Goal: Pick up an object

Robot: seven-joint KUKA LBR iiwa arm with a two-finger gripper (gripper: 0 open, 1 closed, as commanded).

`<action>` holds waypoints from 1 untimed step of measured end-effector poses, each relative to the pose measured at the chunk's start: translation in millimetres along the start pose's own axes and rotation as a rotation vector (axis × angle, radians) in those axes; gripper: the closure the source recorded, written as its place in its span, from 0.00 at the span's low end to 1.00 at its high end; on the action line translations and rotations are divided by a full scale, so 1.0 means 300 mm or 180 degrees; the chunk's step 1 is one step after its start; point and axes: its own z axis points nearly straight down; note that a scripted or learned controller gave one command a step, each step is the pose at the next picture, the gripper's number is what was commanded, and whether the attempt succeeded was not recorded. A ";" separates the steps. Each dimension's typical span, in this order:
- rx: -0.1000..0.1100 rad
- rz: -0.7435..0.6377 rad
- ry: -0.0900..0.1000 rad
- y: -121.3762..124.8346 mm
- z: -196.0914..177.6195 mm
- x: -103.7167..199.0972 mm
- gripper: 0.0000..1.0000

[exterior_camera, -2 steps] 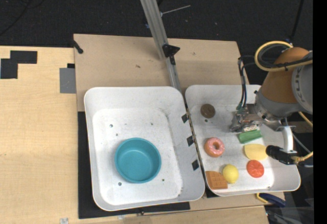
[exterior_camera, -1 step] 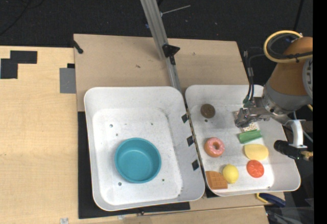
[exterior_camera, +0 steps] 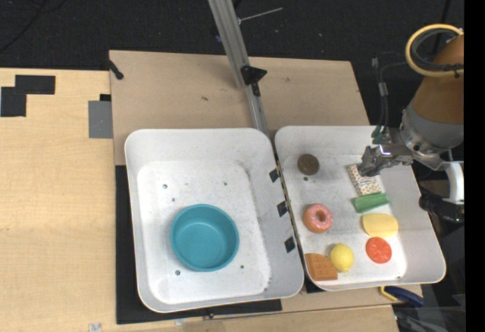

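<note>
The gripper (exterior_camera: 372, 161) is positioned over the right bin (exterior_camera: 424, 266), just above a speckled white block (exterior_camera: 365, 182); whether its fingers are closed cannot be told.

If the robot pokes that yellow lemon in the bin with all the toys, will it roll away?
Probably a little. The lemon looks rounded and smooth, so a poke could set it rolling. It likely wouldn't go far: the waffle piece lies right beside it and the bin's rim is close. It looks like a light toy.
</note>
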 end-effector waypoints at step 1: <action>0.0000 0.0000 0.0000 -0.001 -0.140 0.001 1.00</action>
